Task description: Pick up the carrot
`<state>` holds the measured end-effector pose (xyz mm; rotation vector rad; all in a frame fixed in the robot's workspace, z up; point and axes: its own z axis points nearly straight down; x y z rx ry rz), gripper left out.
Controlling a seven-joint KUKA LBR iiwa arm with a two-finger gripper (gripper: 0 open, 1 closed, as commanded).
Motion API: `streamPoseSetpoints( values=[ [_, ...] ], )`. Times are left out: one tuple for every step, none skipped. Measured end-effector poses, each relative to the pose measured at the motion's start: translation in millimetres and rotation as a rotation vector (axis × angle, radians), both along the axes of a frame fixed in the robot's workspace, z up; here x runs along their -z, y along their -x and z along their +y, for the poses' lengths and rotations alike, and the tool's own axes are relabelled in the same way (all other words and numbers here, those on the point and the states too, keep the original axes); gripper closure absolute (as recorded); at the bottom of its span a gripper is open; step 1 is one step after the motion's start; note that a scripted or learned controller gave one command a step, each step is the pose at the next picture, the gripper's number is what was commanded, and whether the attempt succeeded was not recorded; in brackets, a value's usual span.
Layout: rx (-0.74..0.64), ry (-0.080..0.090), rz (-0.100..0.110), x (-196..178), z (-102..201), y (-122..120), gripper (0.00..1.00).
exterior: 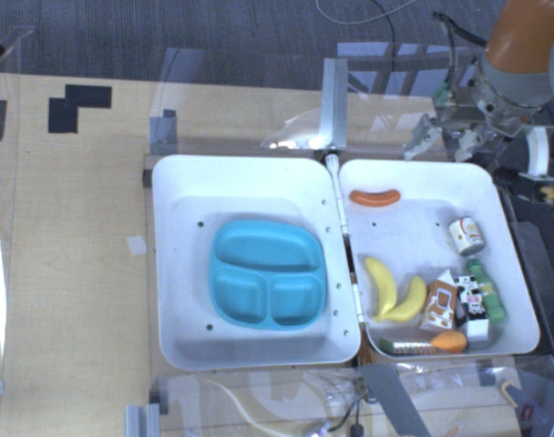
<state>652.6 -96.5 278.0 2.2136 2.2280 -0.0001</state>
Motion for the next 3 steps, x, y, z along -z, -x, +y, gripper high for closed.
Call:
streamPoseSetpoints(
  values=[
    [0.035,0.0,0.002,158.4,-53.5,-9.8,0.0],
    [-0.043,0.003,-0.006,187.8,-96.3,86.8,0.0],
    [-0.252,0.001,-0.002,96.3,-74.9,124.9,0.0]
  ],
)
